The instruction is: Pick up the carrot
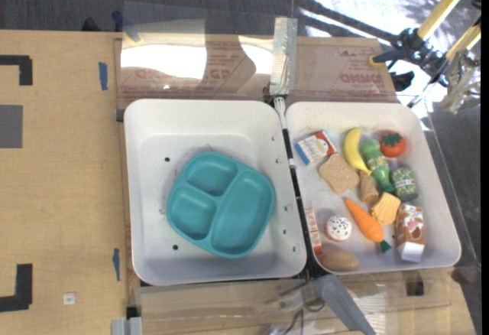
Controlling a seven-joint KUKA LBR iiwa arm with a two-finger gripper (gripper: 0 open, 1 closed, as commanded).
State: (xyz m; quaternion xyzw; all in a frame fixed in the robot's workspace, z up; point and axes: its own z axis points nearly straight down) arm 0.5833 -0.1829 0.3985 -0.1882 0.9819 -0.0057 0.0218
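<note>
Nearest the bench's front lay a brown potato [340,258] in the right bin [442,196]. Whether the claw was open or closed could not be told. The carrot [364,220] lay flat and slantwise just above the potato, wedged between a speckled egg [338,228] and a cheese wedge [386,208], probably just scattered loose.

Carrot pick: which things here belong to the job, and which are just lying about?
For the job:
carrot, in the right bin

Lying about:
teal tray
banana
tomato
bread slice
broccoli
cheese wedge
potato
</note>
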